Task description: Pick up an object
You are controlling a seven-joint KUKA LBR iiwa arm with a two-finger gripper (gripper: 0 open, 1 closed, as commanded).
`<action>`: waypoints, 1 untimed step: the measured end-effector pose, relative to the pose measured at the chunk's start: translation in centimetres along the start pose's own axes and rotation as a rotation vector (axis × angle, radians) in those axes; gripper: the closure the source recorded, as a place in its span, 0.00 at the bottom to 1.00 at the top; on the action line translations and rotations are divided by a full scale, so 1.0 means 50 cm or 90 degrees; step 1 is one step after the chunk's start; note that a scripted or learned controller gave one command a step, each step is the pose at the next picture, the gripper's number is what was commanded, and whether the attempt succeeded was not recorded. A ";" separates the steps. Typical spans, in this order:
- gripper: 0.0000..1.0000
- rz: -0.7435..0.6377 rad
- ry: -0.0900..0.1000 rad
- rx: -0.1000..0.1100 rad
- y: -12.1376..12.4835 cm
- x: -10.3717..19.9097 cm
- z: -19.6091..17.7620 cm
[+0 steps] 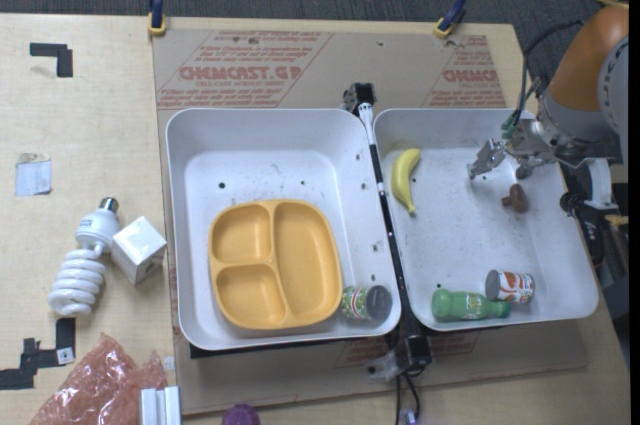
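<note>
The small brown object (516, 198) lies on the floor of the right bin (560, 308), toward its far right side, just below and beside the end effector (497, 159); it is too small to name more closely, though it looks lumpy and rounded, probably light, and likely to roll or skid on the smooth white plastic if nudged from one side; a hold across its narrowest width, straight from above, seems the safest. The end effector hangs low over the upper right part of that bin, and whether it is apart or together I cannot tell, the metal parts being too small and tangled with cable to read; nothing is visibly held.

Other candidates sit in the same bin: a banana (404, 179) near the divider, soft, curved and best taken across its middle; a green bottle (468, 305) lying on its side at the near wall, stiff but round and slippery; a small can (511, 286) just beside it, rigid and light, best gripped across its body. The left bin (200, 143) holds a yellow divided plate (275, 263) and a second can (363, 303), both well apart from the arm.
</note>
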State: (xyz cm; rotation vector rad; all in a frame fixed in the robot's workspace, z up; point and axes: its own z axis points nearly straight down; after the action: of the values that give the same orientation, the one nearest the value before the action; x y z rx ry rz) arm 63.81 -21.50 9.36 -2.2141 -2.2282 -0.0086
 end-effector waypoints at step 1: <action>0.00 0.001 -0.003 0.000 0.045 -0.011 -0.045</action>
State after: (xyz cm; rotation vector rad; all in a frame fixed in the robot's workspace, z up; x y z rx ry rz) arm 66.03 -22.05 11.63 -2.2176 -2.2290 -0.0041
